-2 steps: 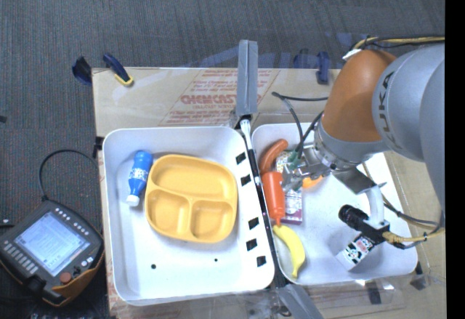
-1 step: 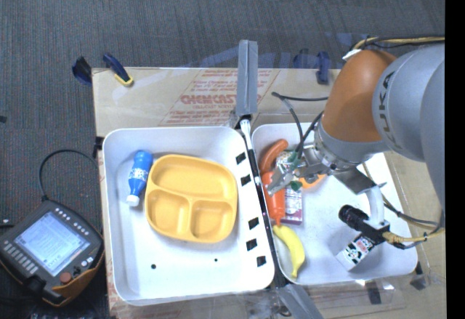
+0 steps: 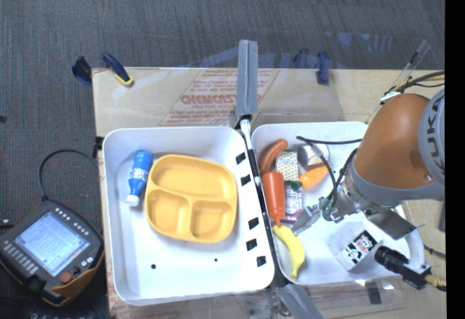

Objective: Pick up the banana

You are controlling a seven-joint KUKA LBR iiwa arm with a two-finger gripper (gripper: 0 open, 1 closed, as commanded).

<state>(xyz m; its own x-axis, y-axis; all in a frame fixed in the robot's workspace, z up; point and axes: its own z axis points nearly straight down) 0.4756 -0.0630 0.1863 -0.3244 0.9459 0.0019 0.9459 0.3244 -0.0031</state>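
The gripper (image 3: 312,216) sits low over the middle of the right bin (image 3: 341,277), pointing toward that bin's left side. From above, its metal tip is too small and too crowded by the wrist to show how far it is open, or whether it has hold of anything. Just below and to the left of the tip lies the banana (image 3: 291,249). It is yellow and curved, and rests in the near-left corner of the right bin close to the wall shared with the other bin. Whether the tip touches it cannot be told. Beside the gripper, farther back along the same wall, a long orange piece (image 3: 275,195) lies lengthwise with a small printed packet (image 3: 293,198) against its right side. Behind these are a curved red-orange piece (image 3: 273,152), a pale patterned packet (image 3: 287,163), a short orange piece (image 3: 314,177) and a silvery can (image 3: 309,156). The arm's broad orange band (image 3: 392,154) covers the bin's right part. In the left bin (image 3: 116,252) a yellow divided plate (image 3: 192,198) lies flat, with a blue bottle (image 3: 138,175) just to its left. Both bins stand on the pale counter (image 3: 145,96).
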